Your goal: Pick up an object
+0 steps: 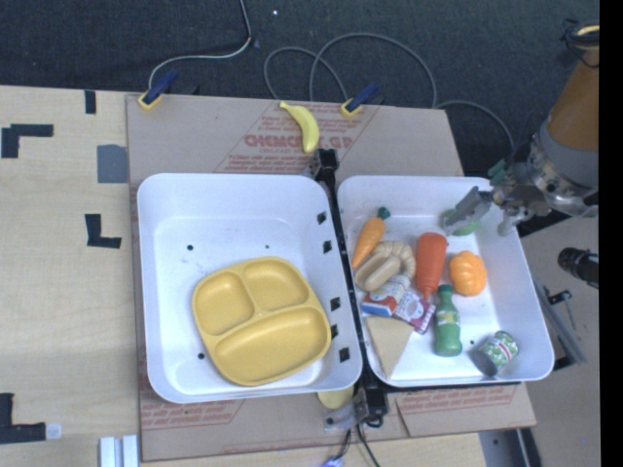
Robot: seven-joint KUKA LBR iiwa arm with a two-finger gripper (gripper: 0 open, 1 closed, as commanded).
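Note:
The right bin [516,290] holds several toy foods. An orange carrot [367,240] lies beside a tan pastry [383,265], then a red-orange pepper-like piece [429,262], a round orange [467,272], a green bottle [447,323], a green can [496,351], a pale wedge [385,344] and a red-and-white packet [401,306]. My gripper [484,216] hovers over the bin's upper right corner, above and to the right of the orange. Its fingers [458,212] stand open with nothing held between them. A small pale green bit [466,228] shows just under the left finger.
The left bin [165,261] holds a yellow divided plate [261,317]. A yellow banana [303,125] lies on the cardboard behind the bins. Black clips [327,168] join the bins along the middle. Cables loop across the dark floor at the back.

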